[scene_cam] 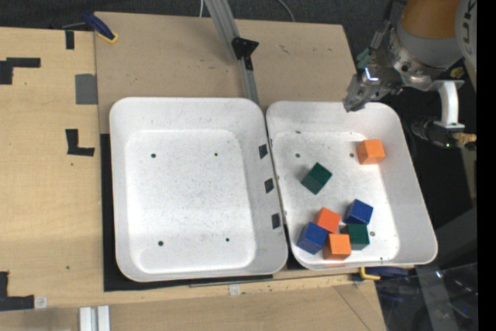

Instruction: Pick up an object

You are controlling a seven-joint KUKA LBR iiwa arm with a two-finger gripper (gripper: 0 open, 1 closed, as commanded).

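Camera view: gripper (358, 100) at right bin's (403, 137) far rim, finger state untellable, orange cube (370, 150) loose just nearer, risking a clip on the rim when descending.

Wood bench (170, 58) w/ 2 white bins (124, 167) side by side.

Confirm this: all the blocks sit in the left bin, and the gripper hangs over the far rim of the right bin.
Wrong on the bin. The camera view shows the blocks, such as the orange block and the dark green block, in the right bin, not the left bin. The gripper does hang over the right bin's far rim.
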